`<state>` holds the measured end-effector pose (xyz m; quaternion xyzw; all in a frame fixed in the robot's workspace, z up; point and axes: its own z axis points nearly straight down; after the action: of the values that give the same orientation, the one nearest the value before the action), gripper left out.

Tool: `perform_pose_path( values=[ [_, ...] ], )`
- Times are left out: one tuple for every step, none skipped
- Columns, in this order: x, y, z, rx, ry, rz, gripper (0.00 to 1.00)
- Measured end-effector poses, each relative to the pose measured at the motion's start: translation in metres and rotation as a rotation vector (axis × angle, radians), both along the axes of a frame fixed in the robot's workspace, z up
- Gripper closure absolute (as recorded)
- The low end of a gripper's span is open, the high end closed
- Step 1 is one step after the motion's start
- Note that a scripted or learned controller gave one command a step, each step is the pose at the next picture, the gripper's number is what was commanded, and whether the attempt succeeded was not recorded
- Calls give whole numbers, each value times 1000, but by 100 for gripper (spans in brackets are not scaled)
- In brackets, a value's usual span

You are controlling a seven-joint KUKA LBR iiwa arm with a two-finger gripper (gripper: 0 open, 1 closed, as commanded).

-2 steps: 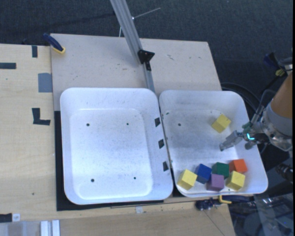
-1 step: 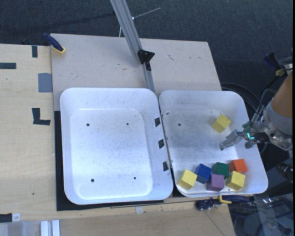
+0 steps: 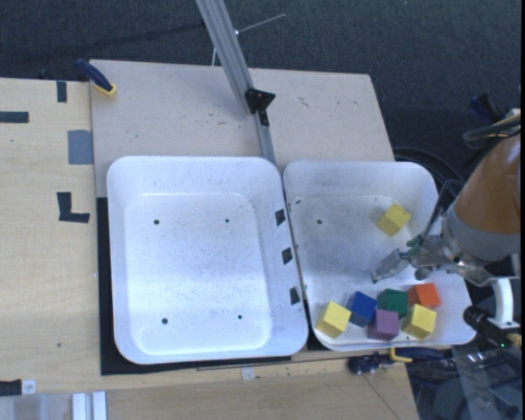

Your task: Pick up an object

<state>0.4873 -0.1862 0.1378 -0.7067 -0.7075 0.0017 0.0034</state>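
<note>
Pincer low over right bin, reaching in from the right, fingers spread apart, nothing between them. Lone yellow cube just up from pincer, apart, not touching. Cluster of cubes just below pincer along the bin's near edge: orange cube and green cube closest, blue cube and purple cube a bit further, yellow cube at left end, yellow cube at right end. Left bin well off to pincer's left on counter.
</note>
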Motion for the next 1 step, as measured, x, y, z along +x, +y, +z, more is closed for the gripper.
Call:
perform_pose_path(
  values=[
    [-1, 1, -48, -3, -4, -1, 0]
  ],
)
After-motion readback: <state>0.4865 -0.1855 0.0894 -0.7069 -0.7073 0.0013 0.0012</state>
